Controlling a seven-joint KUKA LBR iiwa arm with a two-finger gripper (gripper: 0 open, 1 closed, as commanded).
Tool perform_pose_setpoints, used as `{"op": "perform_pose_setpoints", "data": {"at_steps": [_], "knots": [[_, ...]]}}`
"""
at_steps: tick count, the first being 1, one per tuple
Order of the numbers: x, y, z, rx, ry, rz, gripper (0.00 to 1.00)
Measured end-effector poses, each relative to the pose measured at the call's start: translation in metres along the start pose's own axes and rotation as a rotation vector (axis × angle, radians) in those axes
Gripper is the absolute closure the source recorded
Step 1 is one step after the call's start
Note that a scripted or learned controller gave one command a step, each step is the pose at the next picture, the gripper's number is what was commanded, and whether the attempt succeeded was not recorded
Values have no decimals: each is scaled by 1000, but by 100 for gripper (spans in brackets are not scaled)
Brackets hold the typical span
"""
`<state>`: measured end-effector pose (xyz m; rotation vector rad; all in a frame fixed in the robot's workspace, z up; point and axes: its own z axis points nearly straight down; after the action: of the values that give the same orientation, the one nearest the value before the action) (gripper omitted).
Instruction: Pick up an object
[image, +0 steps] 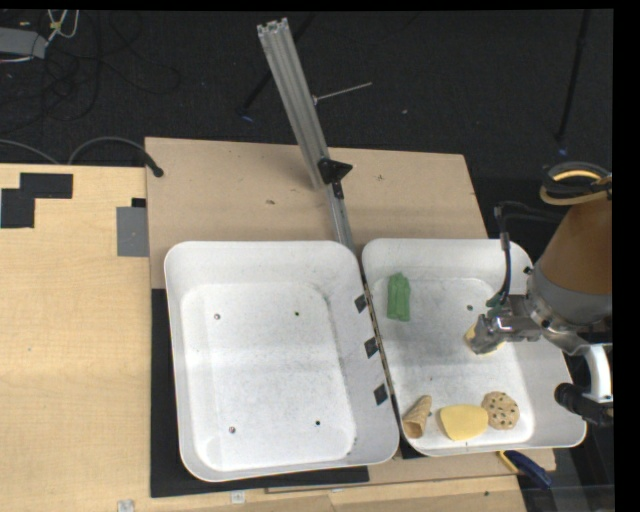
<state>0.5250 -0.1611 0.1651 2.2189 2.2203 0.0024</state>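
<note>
While the grey arm (580, 270) with its orange band reaches in from the right side of the bench (420, 195), its gripper (484, 338) sits low inside the right bin (440, 255), near that bin's right wall and about halfway between its far and near edges. Whether the tool is open or closed cannot be told from this slanted view: its tip is a small blur of metal, and nothing can be made out between its parts. No object is seen in its hold.

Four things lie in the right bin. A green block (399, 297) rests close to the bin's left wall, toward the far edge, well apart from the gripper. Along the near edge sit three items in a row: a tan cone-shaped piece (417, 414) at the near left corner, a yellow rounded piece (463, 422) just beside it, and a brown cookie (500, 409) with dark spots next, touching or almost touching the yellow piece. All three lie clear of the gripper, which is nearer the middle of the right wall.

Beside it, the left bin (200, 270) shows its white floor with a few dark dots. A slanted metal rail (300, 110) crosses the far edge of the bench and ends where the two bins meet.
</note>
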Motion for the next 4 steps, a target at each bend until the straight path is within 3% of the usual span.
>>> {"op": "perform_pose_setpoints", "data": {"at_steps": [2,4], "knots": [[2,11,-87,1,0,-1,100],[109,19,-66,8,3,-3,100]]}}
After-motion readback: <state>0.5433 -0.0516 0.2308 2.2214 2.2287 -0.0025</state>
